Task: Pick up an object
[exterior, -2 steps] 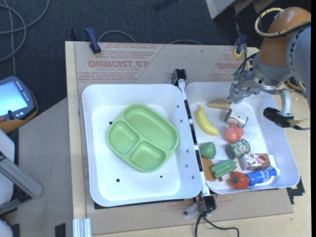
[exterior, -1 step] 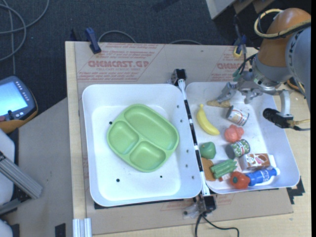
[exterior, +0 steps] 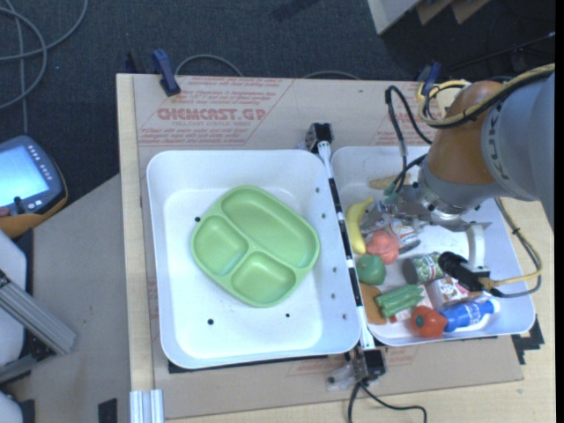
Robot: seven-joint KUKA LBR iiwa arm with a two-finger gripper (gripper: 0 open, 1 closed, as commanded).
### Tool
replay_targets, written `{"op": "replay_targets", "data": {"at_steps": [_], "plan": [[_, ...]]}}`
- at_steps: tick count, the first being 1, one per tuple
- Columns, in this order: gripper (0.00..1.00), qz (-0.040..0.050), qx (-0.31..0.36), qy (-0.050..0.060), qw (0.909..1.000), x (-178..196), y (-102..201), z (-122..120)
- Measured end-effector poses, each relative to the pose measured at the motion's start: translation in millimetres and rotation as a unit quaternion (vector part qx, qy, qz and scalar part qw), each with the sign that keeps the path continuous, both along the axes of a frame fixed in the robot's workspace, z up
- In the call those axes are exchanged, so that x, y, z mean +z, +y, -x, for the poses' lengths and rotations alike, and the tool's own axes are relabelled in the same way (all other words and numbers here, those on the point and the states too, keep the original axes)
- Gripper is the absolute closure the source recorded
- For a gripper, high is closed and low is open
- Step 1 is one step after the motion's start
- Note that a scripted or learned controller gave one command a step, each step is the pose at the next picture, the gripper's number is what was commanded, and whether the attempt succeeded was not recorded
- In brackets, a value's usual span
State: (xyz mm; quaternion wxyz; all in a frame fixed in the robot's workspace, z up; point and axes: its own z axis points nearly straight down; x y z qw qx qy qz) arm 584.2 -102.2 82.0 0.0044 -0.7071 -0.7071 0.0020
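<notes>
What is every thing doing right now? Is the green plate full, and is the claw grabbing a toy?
green plate: flat in the left bin, nothing in its three sections.
claw: down in the right bin, above the toys; grip hidden.
banana: lying beside the divider.
red tomato: resting near the front edge.
blue bottle: on its side.

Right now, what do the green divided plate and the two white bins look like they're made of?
The green divided plate looks like moulded plastic with a matte to satin finish: uniform colour, soft rounded compartment ridges, and only faint sheen. The left bin and right bin also look like plastic, smooth and slightly glossy, with thin, rounded rims; thin painted metal can't be ruled out.
</notes>
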Motion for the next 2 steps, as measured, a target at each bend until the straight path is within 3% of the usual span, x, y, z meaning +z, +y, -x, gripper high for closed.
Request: {"op": "replay_targets", "data": {"at_steps": [1,2], "plan": [[1.0,0.0018,0.0,-0.006,1.0,13.1,-2.1,-4.4],[1.0,0.0009,0.004,-0.009,0.9999,115.7,65.9,0.9]]}}
